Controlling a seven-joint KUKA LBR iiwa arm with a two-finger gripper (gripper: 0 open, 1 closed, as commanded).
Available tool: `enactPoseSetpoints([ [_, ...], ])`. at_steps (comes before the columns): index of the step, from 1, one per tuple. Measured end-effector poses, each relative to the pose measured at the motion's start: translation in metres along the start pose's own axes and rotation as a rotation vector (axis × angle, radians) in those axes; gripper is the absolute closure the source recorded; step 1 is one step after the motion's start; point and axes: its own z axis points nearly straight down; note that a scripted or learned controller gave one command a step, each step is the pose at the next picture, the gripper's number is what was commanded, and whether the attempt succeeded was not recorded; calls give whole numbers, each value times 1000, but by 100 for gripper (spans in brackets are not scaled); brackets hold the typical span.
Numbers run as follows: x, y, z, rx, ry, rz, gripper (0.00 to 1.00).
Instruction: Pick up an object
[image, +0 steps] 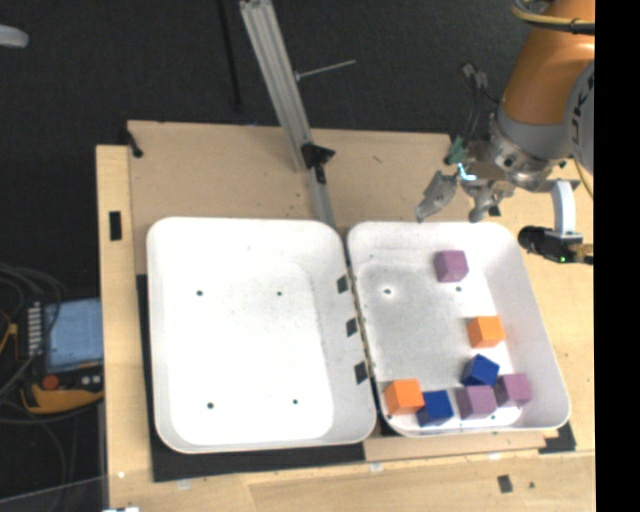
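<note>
**Arm poised above the far edge of the right bin, blocks scattered below**

We look down at a slant on a pale wooden counter (250, 160) set against a dark carpeted floor (100, 60). Two shallow white bins sit side by side on a black mat. The left bin (165, 300) has a bare speckled floor with a few small dark dots.

The right bin (400, 250) holds seven small blocks. A purple block (451, 265) lies alone near the far side. An orange block (486, 331) sits along the right wall, and a blue block (481, 371) lies just below it. Along the near wall we see another orange block (404, 395), a second blue block (435, 408) touching it, then a purple block (476, 401) and one more purple block (516, 388) toward the corner.

The grey arm with its orange band (545, 60) enters from the upper right. Its tool (461, 204) hangs over the far rim of the right bin, above and apart from every block. Two fingers (434, 197) spread apart, and nothing sits between them.

A slanted metal pole (285, 100) rises from the counter behind the bins. On the floor at left lie cables and a handheld control unit (65, 345) with a blue screen.
</note>
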Motion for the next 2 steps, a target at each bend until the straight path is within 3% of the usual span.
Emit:
enactPoseSetpoints([
  [1,-1,1,-3,-5,-3,-2,0],
  [2,1,4,40,-1,-2,-2,0],
])
